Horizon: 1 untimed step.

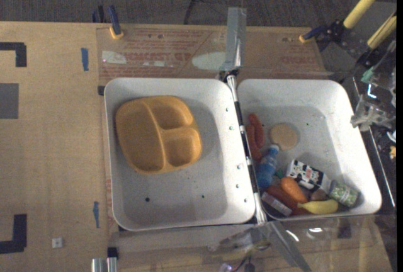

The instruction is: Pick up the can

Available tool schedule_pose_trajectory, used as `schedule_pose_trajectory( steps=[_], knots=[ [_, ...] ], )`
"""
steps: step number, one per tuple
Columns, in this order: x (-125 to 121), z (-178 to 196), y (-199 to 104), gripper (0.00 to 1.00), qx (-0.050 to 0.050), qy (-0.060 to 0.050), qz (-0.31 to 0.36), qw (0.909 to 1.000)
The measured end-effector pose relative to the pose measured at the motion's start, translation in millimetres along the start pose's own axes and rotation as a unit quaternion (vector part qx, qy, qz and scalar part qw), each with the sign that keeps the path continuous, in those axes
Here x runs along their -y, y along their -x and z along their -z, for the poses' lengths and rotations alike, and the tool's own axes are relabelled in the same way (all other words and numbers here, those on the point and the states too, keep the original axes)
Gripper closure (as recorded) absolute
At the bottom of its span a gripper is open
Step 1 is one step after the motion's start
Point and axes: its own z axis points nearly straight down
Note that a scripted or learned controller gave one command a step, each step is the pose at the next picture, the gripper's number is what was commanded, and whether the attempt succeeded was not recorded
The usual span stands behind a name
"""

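Two bins on the bench, side by side, walls touching down the middle. Left bin [126,201]: one orange divided plate [157,133], sitting toward its back-left part. Right bin [327,101]: all the small stuff, crowded along its left wall and front edge.

Can [344,194]: greenish, lying on its side in the right bin's front-right corner, close to the front wall. Yellow banana [320,206] is just beside it on the camera's left, looks like touching but can't confirm. Black-and-white carton [306,174] lies a bit further back, with an orange carrot [293,189] against it. Blue bottle [267,167] leans near the dividing wall. Two reddish sausages [254,132] lie along that same wall, further back. Tan round disc [284,136] lies flat near the bin's middle, apart from the rest. Dark reddish item [277,203] at the front, too small to identify.

My claw [370,110]: at the right bin's right rim, outside the clutter, well apart from the can. It blurs into the metal hardware there, so I can't tell whether it's apart or together. Nothing visibly held.
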Motion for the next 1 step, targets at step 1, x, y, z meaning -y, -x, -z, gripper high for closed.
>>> schedule_pose_trajectory(
  steps=[1],
  knots=[
    [0.0,0.0,-0.1,0.0,0.0,0.0,0.0,1.0]
  ],
)
